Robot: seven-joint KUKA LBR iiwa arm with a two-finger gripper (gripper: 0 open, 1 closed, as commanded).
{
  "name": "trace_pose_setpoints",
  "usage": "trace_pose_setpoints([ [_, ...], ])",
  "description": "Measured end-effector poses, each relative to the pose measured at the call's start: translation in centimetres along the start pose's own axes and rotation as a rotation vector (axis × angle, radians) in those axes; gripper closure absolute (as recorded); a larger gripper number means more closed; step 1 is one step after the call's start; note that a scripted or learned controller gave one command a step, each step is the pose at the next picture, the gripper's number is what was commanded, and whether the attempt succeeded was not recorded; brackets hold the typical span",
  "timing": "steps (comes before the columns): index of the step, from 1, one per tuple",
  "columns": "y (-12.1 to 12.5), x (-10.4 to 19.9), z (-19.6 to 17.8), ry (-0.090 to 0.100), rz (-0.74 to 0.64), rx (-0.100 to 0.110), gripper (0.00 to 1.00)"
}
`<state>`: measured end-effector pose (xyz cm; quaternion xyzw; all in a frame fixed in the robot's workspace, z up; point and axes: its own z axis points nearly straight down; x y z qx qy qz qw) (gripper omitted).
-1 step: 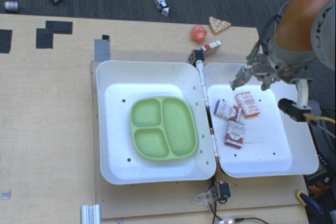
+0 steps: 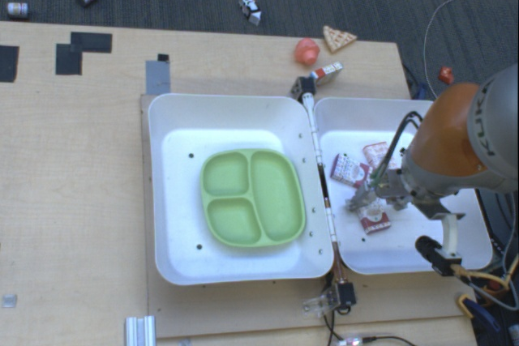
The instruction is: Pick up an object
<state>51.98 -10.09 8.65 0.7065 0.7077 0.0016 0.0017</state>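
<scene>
Dark ribbed flooring runs along the top of our view, scattered with small bits of litter, and below it we see the pale wooden counter with black tape patches at its ten o'clock corner. Left of centre sits the left bin, carrying a green divided tray with three compartments. At twelve o'clock from the seam between the bins we find a red ball, a pizza-slice toy and a small red-capped tube, all near one another at the counter's far edge. To the right lies the right bin, holding a red-and-white packet at its nine o'clock side, a second packet toward twelve o'clock, and a third small packet near the centre. The end effector hangs just above that third packet, at nine o'clock from the orange band; we cannot tell whether it is open or closed.
</scene>
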Motion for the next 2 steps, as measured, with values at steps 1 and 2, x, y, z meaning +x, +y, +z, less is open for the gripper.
trace_pose_setpoints([
  [1, 0.2, 0.0, -1.2, -0.001, -0.002, -0.008, 1.0],
  [2, -3.0, 4.6, -9.8, 0.001, -0.002, 0.001, 1.0],
])
